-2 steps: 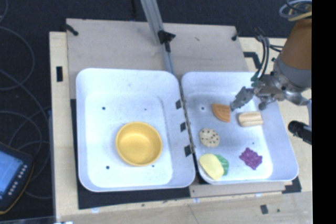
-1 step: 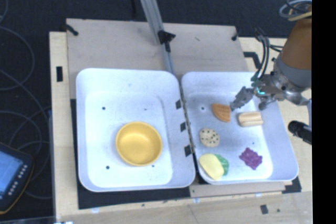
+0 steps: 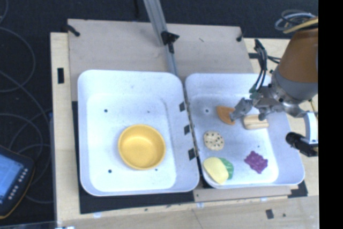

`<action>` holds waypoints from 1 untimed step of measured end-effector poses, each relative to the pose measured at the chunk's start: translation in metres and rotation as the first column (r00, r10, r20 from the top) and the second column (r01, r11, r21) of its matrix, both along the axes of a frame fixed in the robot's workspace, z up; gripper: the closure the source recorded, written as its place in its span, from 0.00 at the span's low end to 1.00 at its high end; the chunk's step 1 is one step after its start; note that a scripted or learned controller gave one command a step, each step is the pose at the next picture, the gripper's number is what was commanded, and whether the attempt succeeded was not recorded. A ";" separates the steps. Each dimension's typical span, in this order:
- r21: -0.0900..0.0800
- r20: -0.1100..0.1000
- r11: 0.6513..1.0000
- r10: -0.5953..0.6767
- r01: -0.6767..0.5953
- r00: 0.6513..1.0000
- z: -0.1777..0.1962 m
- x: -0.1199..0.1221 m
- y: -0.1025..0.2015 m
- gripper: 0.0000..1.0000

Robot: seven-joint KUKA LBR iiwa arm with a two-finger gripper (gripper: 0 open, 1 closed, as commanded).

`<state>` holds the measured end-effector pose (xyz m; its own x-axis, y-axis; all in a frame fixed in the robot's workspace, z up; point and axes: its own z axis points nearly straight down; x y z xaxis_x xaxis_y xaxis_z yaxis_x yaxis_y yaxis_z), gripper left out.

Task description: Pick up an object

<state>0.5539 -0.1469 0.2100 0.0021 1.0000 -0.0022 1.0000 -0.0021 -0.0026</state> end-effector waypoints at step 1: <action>0.001 -0.003 1.000 0.001 -0.001 1.000 -0.061 -0.007 0.001 0.00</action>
